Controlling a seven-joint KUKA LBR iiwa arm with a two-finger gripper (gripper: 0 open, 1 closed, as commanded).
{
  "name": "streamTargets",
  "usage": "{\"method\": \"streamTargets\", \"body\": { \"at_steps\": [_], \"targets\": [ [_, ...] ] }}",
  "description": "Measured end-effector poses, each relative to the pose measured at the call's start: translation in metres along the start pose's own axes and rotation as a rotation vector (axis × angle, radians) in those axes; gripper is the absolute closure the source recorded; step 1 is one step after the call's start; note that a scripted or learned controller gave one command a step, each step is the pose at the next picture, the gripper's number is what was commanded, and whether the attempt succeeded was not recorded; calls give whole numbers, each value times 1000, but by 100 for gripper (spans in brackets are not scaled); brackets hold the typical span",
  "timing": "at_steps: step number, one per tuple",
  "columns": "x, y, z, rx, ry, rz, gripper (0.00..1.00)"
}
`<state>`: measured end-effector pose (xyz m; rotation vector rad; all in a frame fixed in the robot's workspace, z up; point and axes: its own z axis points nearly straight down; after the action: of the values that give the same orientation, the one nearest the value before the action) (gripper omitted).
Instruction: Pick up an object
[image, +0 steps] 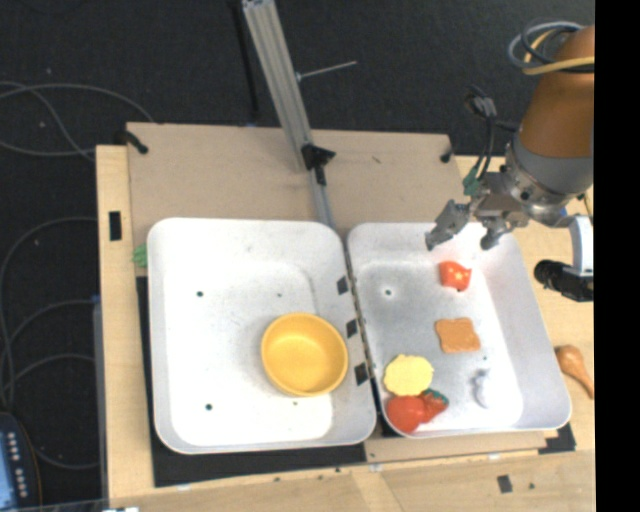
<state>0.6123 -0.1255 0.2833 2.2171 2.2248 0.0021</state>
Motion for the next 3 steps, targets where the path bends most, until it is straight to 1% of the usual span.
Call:
{"method": "streamTargets", "body": {
  "at_steps": [1, 2, 3],
  "targets": [
    [0, 0, 0, 0, 0, 0, 0],
    [4, 6, 48, 5, -3, 1, 0],
    [-1, -4, 97, 5, -3, 5, 0]
  ]
}}
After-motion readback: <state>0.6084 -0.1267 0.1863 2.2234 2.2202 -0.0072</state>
